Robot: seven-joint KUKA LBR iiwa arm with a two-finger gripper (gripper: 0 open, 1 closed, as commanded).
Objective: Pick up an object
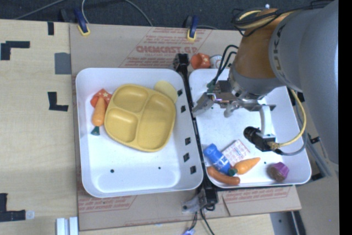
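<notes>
Hard to make out under the bulky grey arm (286, 58): the pincer (220, 100), hanging over the upper part of the right bin (297, 179); cannot tell whether spread or closed, and nothing seen caught in it. Partly hidden beneath the yellow divided plate (140, 117) in the left bin (132, 179): a carrot (98, 113) and a red piece at its left edge. Open white floor across the middle of the right bin. Crowded along its near edge: blue bottle (216, 156), small packet (236, 149), orange carrot (246, 164), purple object (278, 171).
</notes>
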